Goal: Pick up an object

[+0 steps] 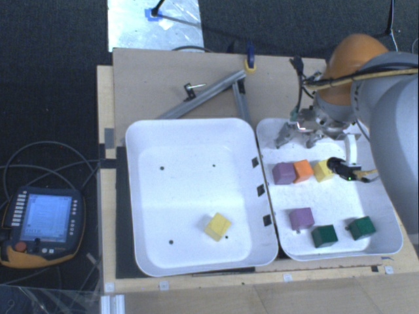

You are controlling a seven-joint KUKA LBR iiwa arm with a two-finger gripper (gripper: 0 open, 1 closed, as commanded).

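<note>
Grey metal end effector [302, 133] hangs over the far edge of the right bin [386, 241], its spread unclear from above, nothing seen between its tips. Just below lie a purple block [283, 173], orange block [302, 170] and yellow block [322, 171], touching in a row, likely the nearest targets. A yellow cube [217, 226] sits alone in the left bin [150, 136].

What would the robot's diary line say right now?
arm: over right bin | gripper: at far edge, holding nothing seen | left bin: yellow block | step: pick not yet done
</note>
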